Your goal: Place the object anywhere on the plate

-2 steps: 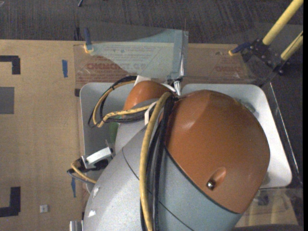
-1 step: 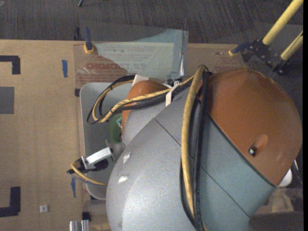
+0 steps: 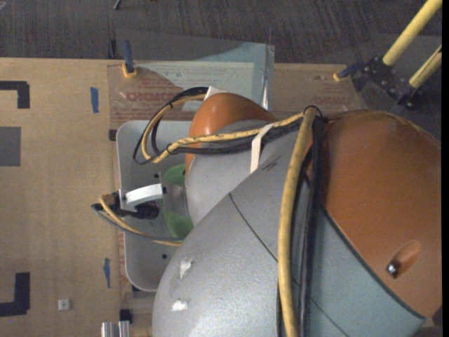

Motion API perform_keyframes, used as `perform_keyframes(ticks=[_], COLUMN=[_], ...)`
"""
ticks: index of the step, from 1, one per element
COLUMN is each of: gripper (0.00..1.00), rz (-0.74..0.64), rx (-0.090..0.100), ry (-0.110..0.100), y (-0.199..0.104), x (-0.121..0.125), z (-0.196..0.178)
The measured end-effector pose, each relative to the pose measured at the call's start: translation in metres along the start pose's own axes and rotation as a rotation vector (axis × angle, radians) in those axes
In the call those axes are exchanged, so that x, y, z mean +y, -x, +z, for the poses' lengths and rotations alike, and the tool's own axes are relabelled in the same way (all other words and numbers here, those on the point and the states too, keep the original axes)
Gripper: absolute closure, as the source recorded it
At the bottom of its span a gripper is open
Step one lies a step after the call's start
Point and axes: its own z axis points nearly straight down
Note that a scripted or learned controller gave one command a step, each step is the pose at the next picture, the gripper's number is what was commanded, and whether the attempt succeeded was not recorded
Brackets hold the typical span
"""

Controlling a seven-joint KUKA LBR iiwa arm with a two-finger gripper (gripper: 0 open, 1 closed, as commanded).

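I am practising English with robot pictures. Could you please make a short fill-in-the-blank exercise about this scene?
1. The band on the grey arm is coloured ____.
2. The long cable that runs along the arm is coloured ____.
3. Blue tape sticks on the ____ bench surface.
4. A ____ thing shows beside the arm, inside the white bin.

Missing words: orange; yellow; brown; green

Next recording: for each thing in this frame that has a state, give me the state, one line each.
Arm: reaching in over the bin, blocking most of it.
White bin: on the bench, largely covered by the arm.
Green object: in the bin beside the arm, partly hidden; held or not, cannot tell.
Yellow cable: strapped along the arm, looping loose above the bin.
Blue tape strip: stuck flat on the bench.
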Motion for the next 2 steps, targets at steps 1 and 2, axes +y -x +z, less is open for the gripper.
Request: perform_keyframes(ticks=[1, 2], gripper=[1.00, 1.00], rz=[-0.314, -0.551], rx=[-0.004, -0.003], ry=[-0.001, 0.000], y=[0.001, 0.000], x=[-0.002, -0.002], z=[-0.031, -0.118])
